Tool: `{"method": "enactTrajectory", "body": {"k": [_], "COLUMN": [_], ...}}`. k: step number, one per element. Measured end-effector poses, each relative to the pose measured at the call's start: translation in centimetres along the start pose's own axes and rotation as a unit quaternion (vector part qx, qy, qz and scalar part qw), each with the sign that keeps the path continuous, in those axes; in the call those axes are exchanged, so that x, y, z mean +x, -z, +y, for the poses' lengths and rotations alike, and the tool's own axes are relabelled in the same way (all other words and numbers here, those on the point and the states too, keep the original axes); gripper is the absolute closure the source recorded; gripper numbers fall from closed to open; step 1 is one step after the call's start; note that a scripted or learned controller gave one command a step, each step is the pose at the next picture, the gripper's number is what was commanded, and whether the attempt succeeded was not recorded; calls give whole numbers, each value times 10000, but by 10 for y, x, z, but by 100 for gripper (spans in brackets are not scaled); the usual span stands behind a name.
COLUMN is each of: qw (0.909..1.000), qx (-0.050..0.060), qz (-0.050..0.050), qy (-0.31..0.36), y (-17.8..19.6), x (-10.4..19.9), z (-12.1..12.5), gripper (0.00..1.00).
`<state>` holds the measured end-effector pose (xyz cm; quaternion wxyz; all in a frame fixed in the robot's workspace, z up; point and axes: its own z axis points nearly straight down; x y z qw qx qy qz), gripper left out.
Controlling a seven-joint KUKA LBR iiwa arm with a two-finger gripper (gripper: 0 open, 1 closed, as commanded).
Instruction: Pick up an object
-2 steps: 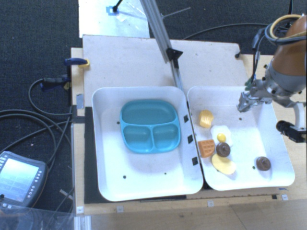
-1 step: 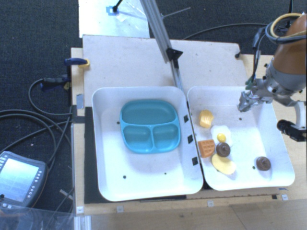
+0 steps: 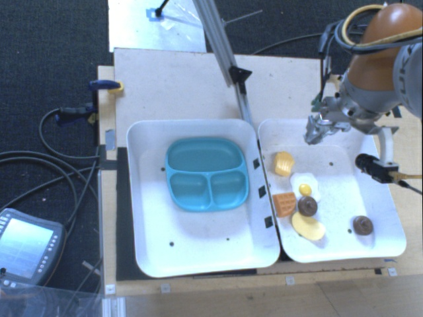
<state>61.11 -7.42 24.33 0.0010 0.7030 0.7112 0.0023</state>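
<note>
Left bin (image 3: 152,243): blue tray (image 3: 206,174). Right bin (image 3: 386,240): toy foods (image 3: 301,200).

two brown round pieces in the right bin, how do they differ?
The brown piece by the egg sits among other items, touching the fried egg and the yellow slice; the brown piece near the bin corner lies apart, bare bin floor around it. The first is farther left, near the orange block; the second is toward the right wall. Both are small, dark brown, round and lie flat.

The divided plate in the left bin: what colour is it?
Light blue, a turquoise shade; the divided plate shows plainly in the camera view, lying in the white left bin.
</note>
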Motion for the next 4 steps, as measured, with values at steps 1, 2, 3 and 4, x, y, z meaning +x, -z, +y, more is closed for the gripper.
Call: {"method": "enactTrajectory", "body": {"k": [1, 2, 3, 4], "qw": [10000, 10000, 10000, 10000], "qx": [5, 5, 9, 22], "qz": [-3, 5, -2, -7], "qy": [-5, 0, -4, -16], "y": [-2, 5, -10, -17], "x": [43, 98, 149, 172], "z": [12, 22, 39, 29], "gripper": [100, 100, 100, 100]}}
